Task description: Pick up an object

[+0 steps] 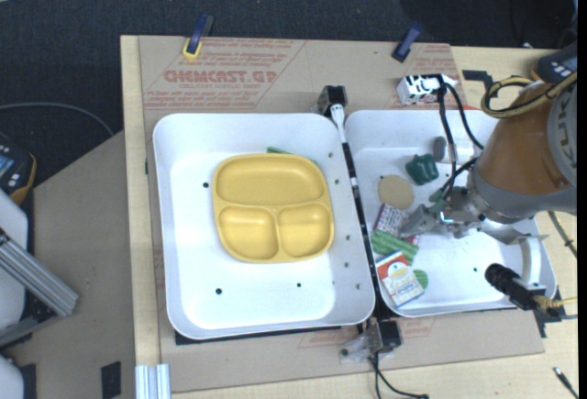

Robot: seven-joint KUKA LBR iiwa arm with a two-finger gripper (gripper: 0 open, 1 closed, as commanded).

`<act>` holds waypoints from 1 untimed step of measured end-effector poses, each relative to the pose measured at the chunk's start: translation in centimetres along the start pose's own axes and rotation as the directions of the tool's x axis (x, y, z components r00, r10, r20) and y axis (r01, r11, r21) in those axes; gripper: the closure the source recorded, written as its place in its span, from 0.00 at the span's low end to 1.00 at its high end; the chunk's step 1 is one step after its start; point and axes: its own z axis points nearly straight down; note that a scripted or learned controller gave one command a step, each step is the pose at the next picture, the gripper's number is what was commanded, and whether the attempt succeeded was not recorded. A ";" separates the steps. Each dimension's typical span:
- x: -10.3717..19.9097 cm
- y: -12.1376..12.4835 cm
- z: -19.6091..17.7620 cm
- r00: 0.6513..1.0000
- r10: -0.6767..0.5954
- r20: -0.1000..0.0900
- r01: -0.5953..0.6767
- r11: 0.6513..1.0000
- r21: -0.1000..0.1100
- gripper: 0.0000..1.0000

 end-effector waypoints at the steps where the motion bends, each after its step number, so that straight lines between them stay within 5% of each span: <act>1: 0.1 0.2 1.1 1.000 -0.002 -0.003 0.002 1.000 -0.004 0.00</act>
